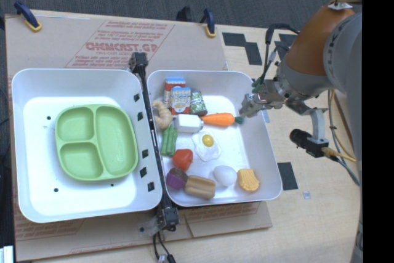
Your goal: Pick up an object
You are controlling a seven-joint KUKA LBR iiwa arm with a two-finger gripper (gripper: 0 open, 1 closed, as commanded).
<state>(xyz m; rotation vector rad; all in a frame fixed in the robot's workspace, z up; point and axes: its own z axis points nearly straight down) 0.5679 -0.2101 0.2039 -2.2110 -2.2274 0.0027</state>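
Two shallow white bins sit side by side on the desk [308,194], resting on a sheet of cardboard [123,43] printed in red; the big line reads roughly "CHEMCAST GP", the smaller lines are too fine to read. The left bin [24,101] holds one green divided plate [96,142] with three compartments.

The right bin [268,157] holds about twelve toy foods: one carrot [218,119] near the right wall, one fried egg [207,145] below it, one white egg [225,175], one yellow corn piece [248,180] in the near right corner, one brown bread roll [200,186], one purple piece [176,178], one red tomato-like piece [182,159], one green pod [168,140], one white block [187,124], one tan pretzel-like piece [162,114], and three small printed packets [181,97] at the far end, their labels unreadable.

Three clamps grip the cardboard's far edge, one yellow-tipped clamp [28,16] at the left.

The jaws [253,105] hang over the right bin's right rim, just beside the carrot's leafy end. I cannot tell how far apart they stand, and nothing can be seen held in them.
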